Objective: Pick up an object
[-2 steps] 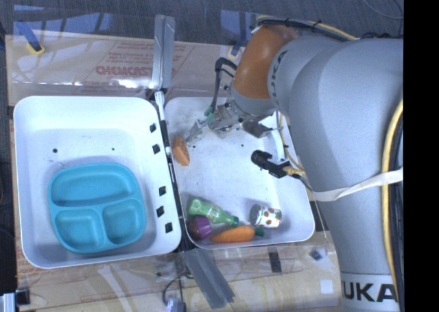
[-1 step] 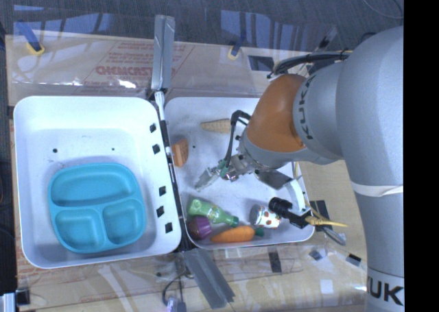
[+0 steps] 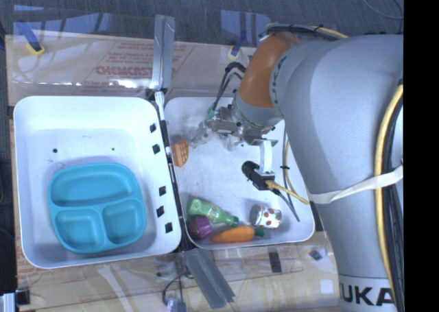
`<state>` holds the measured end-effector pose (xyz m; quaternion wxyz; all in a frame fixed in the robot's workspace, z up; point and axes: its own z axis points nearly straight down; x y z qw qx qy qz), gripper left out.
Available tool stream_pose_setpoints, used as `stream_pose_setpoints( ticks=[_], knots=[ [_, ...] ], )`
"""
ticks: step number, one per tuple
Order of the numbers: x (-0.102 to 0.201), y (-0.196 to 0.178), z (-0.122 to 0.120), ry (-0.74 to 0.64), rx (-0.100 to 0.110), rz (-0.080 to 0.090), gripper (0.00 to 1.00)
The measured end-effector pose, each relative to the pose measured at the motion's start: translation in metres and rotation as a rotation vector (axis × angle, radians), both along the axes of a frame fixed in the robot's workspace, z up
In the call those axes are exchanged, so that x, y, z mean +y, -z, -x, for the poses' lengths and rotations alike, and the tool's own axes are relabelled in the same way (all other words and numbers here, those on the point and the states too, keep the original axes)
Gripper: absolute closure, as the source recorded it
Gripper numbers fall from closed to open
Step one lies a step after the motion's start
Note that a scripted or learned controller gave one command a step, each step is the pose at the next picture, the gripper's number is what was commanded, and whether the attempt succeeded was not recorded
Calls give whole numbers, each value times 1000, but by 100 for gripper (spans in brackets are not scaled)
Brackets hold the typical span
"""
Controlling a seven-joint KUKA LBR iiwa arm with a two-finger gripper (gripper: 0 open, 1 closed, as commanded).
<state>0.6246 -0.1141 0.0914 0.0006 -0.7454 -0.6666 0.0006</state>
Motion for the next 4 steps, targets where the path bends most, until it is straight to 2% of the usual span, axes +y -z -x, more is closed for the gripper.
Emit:
stream_pose_setpoints(
  ticks=[1, 2, 3, 4],
  knots=[
    [-73, -83, 46, 55, -1, 0, 0],
    [-93, -60, 128, 54, 3, -1, 0],
    [-79, 0, 148, -244, 1, -3, 0],
    [-52, 0, 148, -644, 0, -3, 0]
  ],
)
